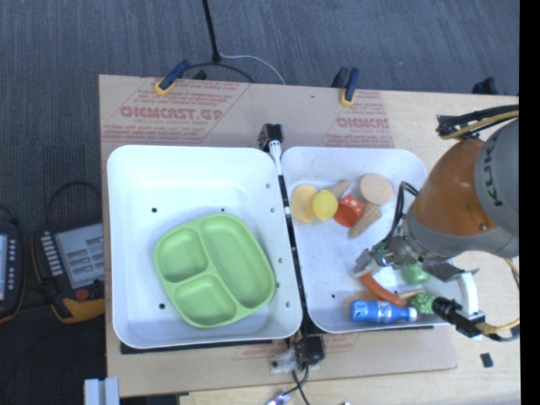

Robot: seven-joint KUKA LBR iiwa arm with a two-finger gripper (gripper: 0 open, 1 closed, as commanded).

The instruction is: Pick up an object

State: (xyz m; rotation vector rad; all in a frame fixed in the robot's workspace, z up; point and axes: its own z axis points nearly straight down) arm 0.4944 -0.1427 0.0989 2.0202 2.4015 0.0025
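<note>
**Fingers (368, 260) low in the right bin (333, 260), their spread or closure impossible to tell: the reach-and-grasp step.**
Along the bin's near edge lies a blue bottle (381, 313), with an orange carrot (384, 292) just behind it and a green piece (415, 272) beside that. The gripper (386, 260) hangs over the carrot, the likely target: slim, tapered and lying slantwise. It probably needs a short descent and a squeeze across the carrot's width. Toy foods (337, 205) cluster by the far edge.

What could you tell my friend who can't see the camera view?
A grey and orange robot arm reaches into the right white bin, above a blue bottle, near small toy foods. The left bin holds a green divided plate.
</note>
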